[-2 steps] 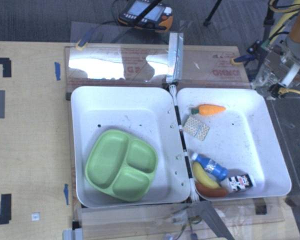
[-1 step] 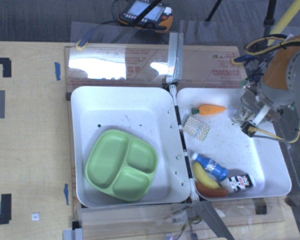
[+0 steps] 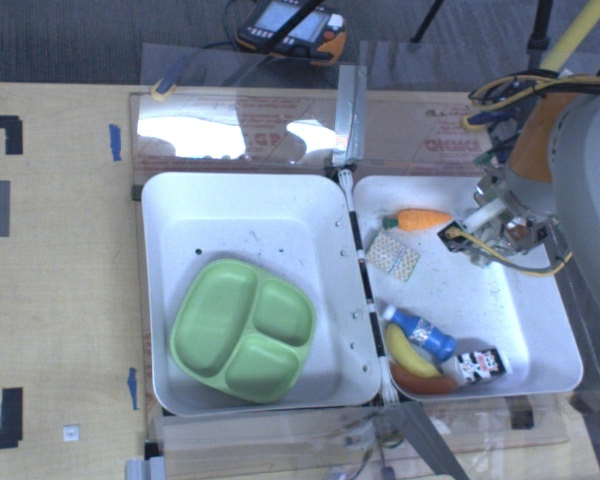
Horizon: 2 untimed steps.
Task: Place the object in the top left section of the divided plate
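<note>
Nearest, along the bottom of the frame, the left bin (image 3: 180,198) holds the green divided plate (image 3: 242,328), lying flat in the bin's lower half and turned a little askew; its three compartments show as one long one on the left and two smaller ones on the right. In the lower left corner of the right bin (image 3: 515,303) several things crowd together; a yellow banana (image 3: 404,352) lies against the bin wall, a blue bottle (image 3: 426,336) with a white cap rests across it, a red thing (image 3: 426,384) is mostly hidden below the banana and hard to name, and a small black-and-white carton (image 3: 478,365) lies just beside them on the right.

Further up the right bin, a pale patterned packet (image 3: 392,257) lies flat near the divider; above it, an orange carrot (image 3: 423,220) lies crosswise, apart from the packet.

Which of these is the object to be placed cannot be told; all of them lie in the right bin, well apart from the plate.

The gripper (image 3: 507,230) hangs over the upper right of the right bin, near the carrot's right end; cables and brackets clutter it, so whether it is spread or closed cannot be told, and nothing is seen in its grasp; the arm (image 3: 580,168) is cut off by the frame's right edge.

Beyond the bins, a clear sheet (image 3: 230,128) shines with glare; at the top of the frame a black-and-orange handheld device (image 3: 286,26) lies on the floor.
</note>
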{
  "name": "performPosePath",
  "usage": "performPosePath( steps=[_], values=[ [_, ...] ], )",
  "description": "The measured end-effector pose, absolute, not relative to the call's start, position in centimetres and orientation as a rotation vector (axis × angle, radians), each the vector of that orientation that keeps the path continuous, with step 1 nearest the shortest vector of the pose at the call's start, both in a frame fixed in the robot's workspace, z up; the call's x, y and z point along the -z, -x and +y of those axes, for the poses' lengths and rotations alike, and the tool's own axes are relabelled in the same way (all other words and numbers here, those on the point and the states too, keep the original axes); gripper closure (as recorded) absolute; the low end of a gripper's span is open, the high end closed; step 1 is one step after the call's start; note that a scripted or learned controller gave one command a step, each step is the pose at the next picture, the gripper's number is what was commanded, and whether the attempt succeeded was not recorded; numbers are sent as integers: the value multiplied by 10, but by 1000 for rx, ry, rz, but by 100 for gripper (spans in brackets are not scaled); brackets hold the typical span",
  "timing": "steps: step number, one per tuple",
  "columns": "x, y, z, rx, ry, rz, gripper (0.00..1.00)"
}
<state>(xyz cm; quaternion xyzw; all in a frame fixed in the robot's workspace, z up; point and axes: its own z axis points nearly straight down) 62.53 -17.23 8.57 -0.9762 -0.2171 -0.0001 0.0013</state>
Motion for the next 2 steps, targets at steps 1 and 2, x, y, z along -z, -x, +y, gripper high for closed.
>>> performPosePath(
  steps=[1, 2],
  values=[
    [-86, -611, -168, 1, 3124, -319, 100],
    [-86, -544, -214, 2, 3118, -316, 100]
  ],
)
